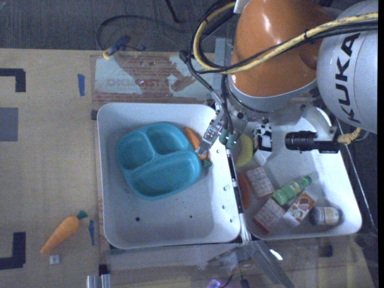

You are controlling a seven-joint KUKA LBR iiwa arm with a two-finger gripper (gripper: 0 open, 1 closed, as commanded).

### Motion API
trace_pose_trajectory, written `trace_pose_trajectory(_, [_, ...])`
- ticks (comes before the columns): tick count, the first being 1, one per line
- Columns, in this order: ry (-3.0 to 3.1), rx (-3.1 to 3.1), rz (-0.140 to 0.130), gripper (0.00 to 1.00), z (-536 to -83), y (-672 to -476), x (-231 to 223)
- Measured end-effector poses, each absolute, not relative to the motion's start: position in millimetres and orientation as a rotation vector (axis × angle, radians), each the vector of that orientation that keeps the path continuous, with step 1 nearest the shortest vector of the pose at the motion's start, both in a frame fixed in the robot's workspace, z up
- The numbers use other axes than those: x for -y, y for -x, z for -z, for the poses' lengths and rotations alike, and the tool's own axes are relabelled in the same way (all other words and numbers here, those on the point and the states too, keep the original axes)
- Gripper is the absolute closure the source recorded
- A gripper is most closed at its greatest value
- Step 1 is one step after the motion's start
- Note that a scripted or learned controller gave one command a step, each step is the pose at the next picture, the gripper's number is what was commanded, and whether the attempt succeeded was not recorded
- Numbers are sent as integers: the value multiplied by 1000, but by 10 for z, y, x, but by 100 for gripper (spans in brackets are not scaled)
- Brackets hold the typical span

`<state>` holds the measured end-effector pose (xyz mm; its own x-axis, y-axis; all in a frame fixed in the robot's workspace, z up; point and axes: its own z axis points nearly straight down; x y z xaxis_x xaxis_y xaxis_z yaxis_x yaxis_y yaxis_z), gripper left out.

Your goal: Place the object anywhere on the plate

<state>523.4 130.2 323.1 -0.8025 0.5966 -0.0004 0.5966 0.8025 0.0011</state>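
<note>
1. Nearest the viewer, a toy carrot (60, 234) lies on the wooden bench (48, 161), outside the bins.
2. Next, the left white bin (120, 221) holds a blue three-compartment plate (157, 159).
3. At the plate's right edge, a small orange carrot (193, 139) rests against the rim, its long axis slanting from upper left to lower right, green end lower right.
4. The gripper (211, 138) hangs just beside it (whether it is open, closed or holding the carrot cannot be told).
5. Risk, as a judgement: the carrot could roll off the rim into the bin if nudged.
6. Farther right, the second bin (351, 215) holds a green bottle (292, 189) and small cartons (270, 212).
</note>
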Motion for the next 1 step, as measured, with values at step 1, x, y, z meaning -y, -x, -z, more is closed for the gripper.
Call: trace_pose_trajectory(1, [-1047,-2962,-1,100,-2648,-4797,-880])
